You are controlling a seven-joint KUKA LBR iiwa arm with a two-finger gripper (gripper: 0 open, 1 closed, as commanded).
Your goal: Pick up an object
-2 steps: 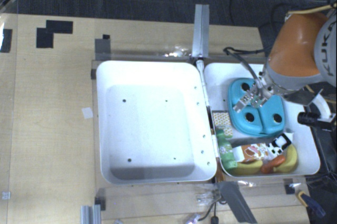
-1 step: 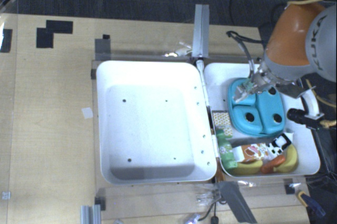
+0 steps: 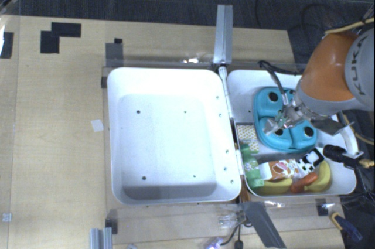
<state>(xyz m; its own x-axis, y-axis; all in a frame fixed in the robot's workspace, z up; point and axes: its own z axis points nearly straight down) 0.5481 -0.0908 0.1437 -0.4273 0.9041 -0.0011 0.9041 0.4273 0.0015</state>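
Note:
A turquoise plastic toy (image 3: 270, 102) with rounded lobes and dark holes lies in the middle of the right bin (image 3: 246, 82). My gripper (image 3: 280, 122) reaches in from the right and sits low over the toy's middle, between its lobes. The grey wrist and orange band (image 3: 328, 69) hide the toy's right side. The view does not show the toy lifted or held.
Along the right bin's front wall lie a yellow banana (image 3: 280, 187), a picture card (image 3: 286, 170), a green packet (image 3: 252, 167) and a black-and-white piece (image 3: 310, 159). A dotted pad (image 3: 246, 135) rests by the divider. The left bin (image 3: 164, 125) stands beside it.

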